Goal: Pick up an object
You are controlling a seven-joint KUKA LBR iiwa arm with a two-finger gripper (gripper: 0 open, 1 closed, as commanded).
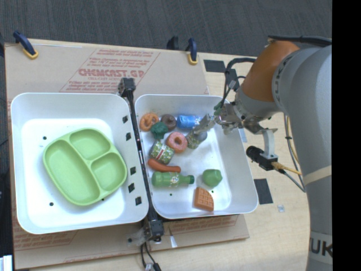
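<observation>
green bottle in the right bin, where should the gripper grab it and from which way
Grip the green bottle across its labelled body, coming straight down. It lies flat, lengthwise left to right, so the fingers probably fit best on its near and far sides, clear of the sausage.

**Right bin crowded at the back, open along its near right side**

Taking the pink donut (177, 141) as landmark: behind it, a pretzel (149, 121), a brown donut (168, 119), a blue wrapped item (188, 120) and a dark green piece (159, 129) stand close together, leaving little room between them. Just left of it sits a green can (162, 152); nearer the camera lie a red sausage (163, 165) and a green bottle (171, 179). To its right the gripper (198, 133) occupies the space. Farther right and nearer, bare white floor lies around the green pepper (211, 177) and the waffle (203, 199).
</observation>
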